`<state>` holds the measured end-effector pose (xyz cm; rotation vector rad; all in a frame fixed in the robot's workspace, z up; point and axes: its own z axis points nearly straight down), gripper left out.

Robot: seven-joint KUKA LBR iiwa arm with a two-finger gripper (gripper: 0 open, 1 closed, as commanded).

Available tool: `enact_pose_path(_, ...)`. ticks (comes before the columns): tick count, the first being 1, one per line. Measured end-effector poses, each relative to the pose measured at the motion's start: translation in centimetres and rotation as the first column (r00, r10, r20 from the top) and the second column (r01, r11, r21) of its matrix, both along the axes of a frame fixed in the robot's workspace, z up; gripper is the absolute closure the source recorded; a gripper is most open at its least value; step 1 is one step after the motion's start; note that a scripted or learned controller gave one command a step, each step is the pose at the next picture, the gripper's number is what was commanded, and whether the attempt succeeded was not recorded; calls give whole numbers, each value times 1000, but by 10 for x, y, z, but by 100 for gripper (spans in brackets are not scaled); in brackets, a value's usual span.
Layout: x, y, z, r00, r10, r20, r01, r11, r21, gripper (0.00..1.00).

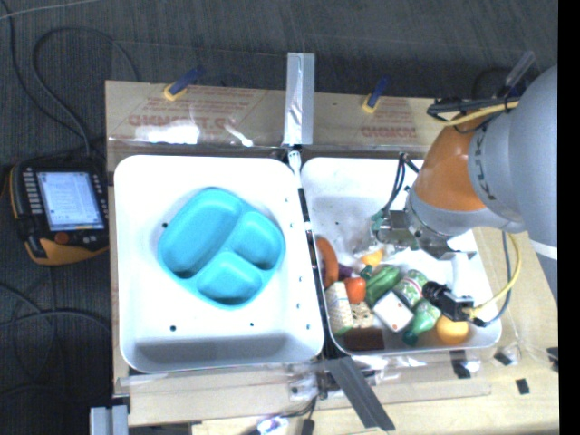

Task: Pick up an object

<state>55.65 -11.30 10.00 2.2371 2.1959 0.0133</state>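
Below, the gripper [391, 236] is hovering over the right bin [349, 193], its grasp impossible to judge; glossy plastic toys [390, 302] are lying heaped; a smooth blue tray [222, 245] is occupying the left bin [145, 333].

A cardboard-topped bench [227, 116] carries two shallow white bins side by side: the left bin [136, 333] and the right bin [344, 184], touching along a central divider. Yellow-and-blue clamps [183, 83] grip the bench's far edge.
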Motion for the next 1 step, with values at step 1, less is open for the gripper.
enact_pose_path(1, 45, 22, 97, 998, 65, -13, -65, 998, -4, 100)
